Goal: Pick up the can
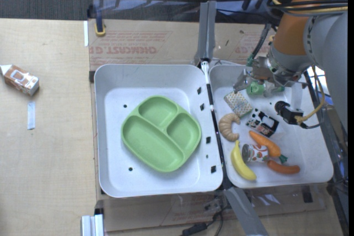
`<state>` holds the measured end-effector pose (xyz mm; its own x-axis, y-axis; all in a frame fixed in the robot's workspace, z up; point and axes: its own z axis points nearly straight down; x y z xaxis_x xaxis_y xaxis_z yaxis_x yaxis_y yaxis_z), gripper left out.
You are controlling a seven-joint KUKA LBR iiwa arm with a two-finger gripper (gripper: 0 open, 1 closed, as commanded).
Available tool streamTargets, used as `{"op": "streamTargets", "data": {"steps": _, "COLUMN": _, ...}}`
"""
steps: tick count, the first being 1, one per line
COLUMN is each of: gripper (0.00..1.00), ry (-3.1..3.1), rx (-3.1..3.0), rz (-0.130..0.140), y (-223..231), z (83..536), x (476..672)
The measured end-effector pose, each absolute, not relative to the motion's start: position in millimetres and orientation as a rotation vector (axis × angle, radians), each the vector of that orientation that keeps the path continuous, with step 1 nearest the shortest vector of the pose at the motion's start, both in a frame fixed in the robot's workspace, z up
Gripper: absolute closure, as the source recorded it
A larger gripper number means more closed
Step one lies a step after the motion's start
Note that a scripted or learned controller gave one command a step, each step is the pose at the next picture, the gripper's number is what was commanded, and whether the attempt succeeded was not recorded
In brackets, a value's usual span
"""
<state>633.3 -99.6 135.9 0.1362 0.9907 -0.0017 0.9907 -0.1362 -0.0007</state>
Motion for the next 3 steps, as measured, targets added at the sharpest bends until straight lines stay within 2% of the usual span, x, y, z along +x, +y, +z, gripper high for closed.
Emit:
{"op": "streamTargets", "data": {"steps": 1, "gripper": 0.00, "ry": 2.067, "rx": 2.367, "rz": -0.003, "y": -96.3, "z": 125.2, "x": 569.6}}
{"op": "streamTargets", "data": {"steps": 3, "gripper": 0.00, "ry": 1.892, "rx": 2.502, "rz": 0.008, "y": -110.6, "z": 100.0, "x": 618.6}}
